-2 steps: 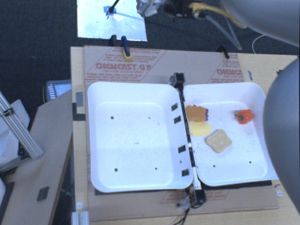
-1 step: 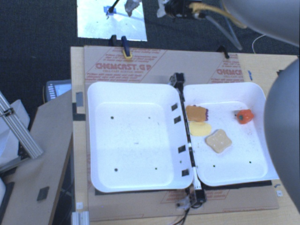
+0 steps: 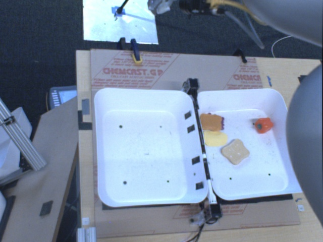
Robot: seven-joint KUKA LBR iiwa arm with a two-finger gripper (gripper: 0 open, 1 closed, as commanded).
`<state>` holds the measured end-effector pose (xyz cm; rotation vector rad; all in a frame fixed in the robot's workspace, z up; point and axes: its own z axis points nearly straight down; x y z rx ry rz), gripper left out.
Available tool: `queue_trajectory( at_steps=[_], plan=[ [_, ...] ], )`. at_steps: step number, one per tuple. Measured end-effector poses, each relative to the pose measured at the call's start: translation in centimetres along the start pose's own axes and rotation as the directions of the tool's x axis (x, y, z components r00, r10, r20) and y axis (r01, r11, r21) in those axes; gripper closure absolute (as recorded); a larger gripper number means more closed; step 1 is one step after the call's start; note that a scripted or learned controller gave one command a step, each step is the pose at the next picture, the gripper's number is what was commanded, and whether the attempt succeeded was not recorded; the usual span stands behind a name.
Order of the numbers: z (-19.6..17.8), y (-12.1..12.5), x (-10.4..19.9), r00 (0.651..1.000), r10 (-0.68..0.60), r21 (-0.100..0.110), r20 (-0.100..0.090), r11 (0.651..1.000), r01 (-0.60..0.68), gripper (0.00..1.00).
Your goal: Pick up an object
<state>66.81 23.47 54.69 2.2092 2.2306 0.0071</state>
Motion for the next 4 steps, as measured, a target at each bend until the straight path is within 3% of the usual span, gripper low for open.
queue_trajectory(
  at_steps=[1, 2, 3, 4],
  plan=[
    [0.0, 0.0, 0.0, 1.0, -0.002, 0.001, 0.0, 1.0, 0.002, 0.0],
    [-1.1, 0.0, 0.1, 1.0, -0.006, -0.002, -0.001, 1.0, 0.006, 1.0],
    [-1.1, 0.0, 0.1, 1.0, -0.007, -0.001, -0.001, 1.0, 0.007, 0.0],
    [-2.2, 0.0, 0.1, 1.0, -0.012, -0.004, -0.001, 1.0, 0.012, 1.0]
  ],
)
